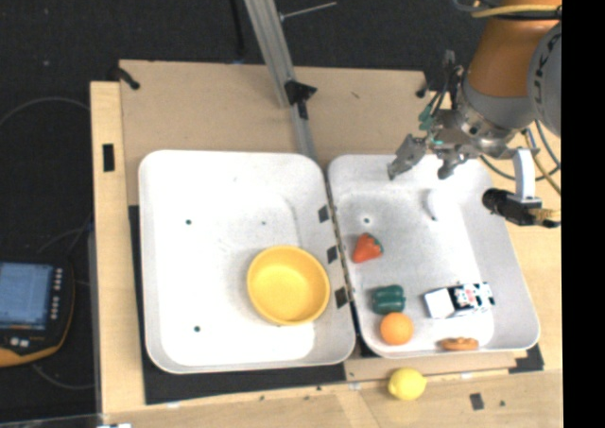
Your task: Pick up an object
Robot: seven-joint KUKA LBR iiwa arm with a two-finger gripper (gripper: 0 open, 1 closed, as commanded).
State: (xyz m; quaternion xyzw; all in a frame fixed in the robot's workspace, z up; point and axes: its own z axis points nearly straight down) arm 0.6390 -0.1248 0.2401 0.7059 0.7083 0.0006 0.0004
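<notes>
My gripper (423, 163) hangs over the far edge of the right bin (492, 228), its two fingers (402, 161) spread open with nothing between them. Further forward in that bin lie a red-orange piece (367, 248), a dark green object (388, 299), an orange ball (397, 329), a white and black box (458, 299) and a flat orange item (460, 344) at the front rim. All of them sit well below and in front of the gripper, apart from it.
A yellow bowl (288, 284) stands in the left bin (189, 199) near the divider. A yellow lemon (406, 384) rests on the bench in front of the right bin. A metal pole (269, 29) slants up behind the bins.
</notes>
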